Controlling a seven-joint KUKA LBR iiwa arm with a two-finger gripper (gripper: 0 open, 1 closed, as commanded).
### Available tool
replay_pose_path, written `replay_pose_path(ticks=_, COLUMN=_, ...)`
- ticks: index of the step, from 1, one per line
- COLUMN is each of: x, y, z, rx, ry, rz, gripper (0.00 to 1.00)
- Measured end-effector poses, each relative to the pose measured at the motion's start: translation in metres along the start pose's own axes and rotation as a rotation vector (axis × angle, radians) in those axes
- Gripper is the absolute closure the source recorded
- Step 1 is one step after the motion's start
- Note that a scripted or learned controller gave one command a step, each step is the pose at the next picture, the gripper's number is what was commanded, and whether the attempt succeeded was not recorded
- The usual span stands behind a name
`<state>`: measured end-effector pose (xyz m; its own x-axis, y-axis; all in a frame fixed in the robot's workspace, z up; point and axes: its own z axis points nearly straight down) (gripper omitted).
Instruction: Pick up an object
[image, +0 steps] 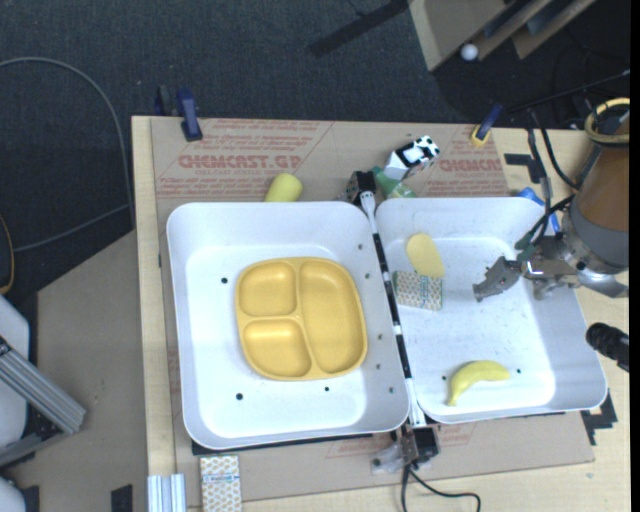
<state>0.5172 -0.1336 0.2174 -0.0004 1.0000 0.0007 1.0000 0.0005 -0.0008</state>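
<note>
Resting in right bin (560, 330): curved yellow banana (476, 378).

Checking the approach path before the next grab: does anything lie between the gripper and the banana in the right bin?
Nothing visible does. The gripper hangs over the right bin, and the banana lies toward the bin's near edge, with bare white floor between them. The small patterned packet and the yellow oval piece sit off to the side, toward the divider.

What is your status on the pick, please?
Gripper over right bin, nothing between its fingers. Banana lies near the front, pouch and yellow piece at left. Path clear.
</note>
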Motion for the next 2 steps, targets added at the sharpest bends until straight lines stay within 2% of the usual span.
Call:
replay_pose_path(ticks=1, x=0.040, y=0.054, z=0.115, rx=0.001, ry=0.000, rz=0.000, gripper=0.00)
replay_pose_path(ticks=2, x=0.017, y=0.108, z=0.128, rx=-0.009, ry=-0.001, rz=-0.001, gripper=0.00)
